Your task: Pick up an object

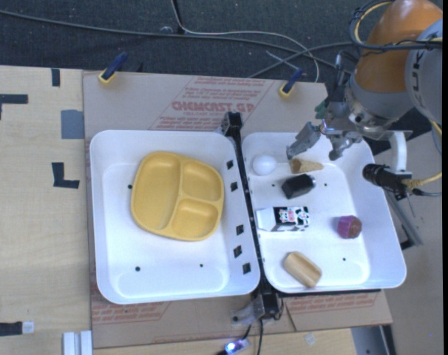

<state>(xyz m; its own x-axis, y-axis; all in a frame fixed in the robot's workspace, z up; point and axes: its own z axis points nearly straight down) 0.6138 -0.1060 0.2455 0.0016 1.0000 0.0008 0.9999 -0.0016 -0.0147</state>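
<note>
Camera view from above shows two white bins side by side. A yellow divided plate lies in the left bin. The right bin holds loose items spread well apart, likely so a claw can reach each: a white ball, a tan wedge, a black block, a printed card, a purple lump and a bread roll. The gripper hangs spread wide, holding nothing, just above the tan wedge, seemingly lined up to grasp it.
</note>
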